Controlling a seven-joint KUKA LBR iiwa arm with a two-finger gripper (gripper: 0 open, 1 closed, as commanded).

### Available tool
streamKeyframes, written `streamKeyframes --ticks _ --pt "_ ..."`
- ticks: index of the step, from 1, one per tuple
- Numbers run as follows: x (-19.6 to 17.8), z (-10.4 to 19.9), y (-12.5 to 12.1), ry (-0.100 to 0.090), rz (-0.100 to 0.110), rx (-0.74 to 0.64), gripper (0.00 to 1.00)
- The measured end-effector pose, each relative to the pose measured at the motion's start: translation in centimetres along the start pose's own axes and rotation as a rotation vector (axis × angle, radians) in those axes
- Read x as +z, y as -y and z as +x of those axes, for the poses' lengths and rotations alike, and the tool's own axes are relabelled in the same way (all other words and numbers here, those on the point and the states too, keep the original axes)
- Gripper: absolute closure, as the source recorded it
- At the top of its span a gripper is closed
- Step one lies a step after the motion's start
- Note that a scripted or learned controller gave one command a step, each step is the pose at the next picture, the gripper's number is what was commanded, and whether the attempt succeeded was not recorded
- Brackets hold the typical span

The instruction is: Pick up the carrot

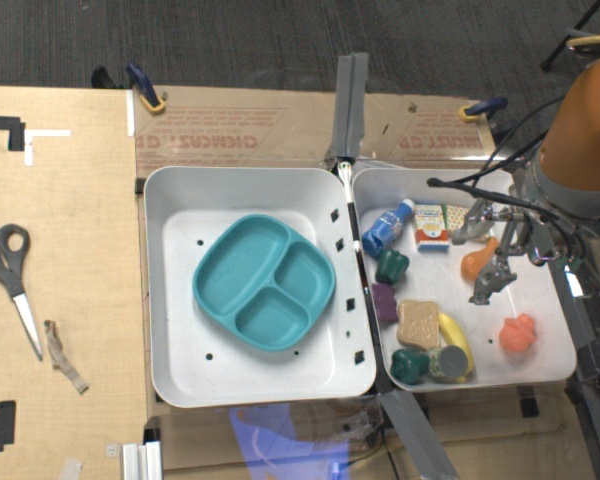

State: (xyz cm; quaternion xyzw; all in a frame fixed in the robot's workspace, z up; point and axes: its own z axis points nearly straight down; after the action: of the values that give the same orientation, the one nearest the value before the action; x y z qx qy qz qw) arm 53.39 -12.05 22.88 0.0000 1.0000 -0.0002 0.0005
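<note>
Carrot [476, 263] is in the right bin [550, 368], near its middle, and you see the gripper [495, 268] just over it; its orange body sits against the fingers, but you cannot tell if they grip it. In the same bin lie a blue bottle [385, 228], a small carton [432, 225], a dark green cup [391, 265], a purple block [384, 303], a brown sponge [419, 323], a banana [454, 338] and a pink toy [518, 334]. The left bin [170, 298] holds a teal divided plate [265, 281]. Scissors [10, 273] rest on the bench, well apart.
</note>
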Motion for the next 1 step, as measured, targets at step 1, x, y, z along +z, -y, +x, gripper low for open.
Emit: streamKeyframes --ticks 1 --pt "5.74 -7.41 3.64 0.002 0.000 0.068 0.00"
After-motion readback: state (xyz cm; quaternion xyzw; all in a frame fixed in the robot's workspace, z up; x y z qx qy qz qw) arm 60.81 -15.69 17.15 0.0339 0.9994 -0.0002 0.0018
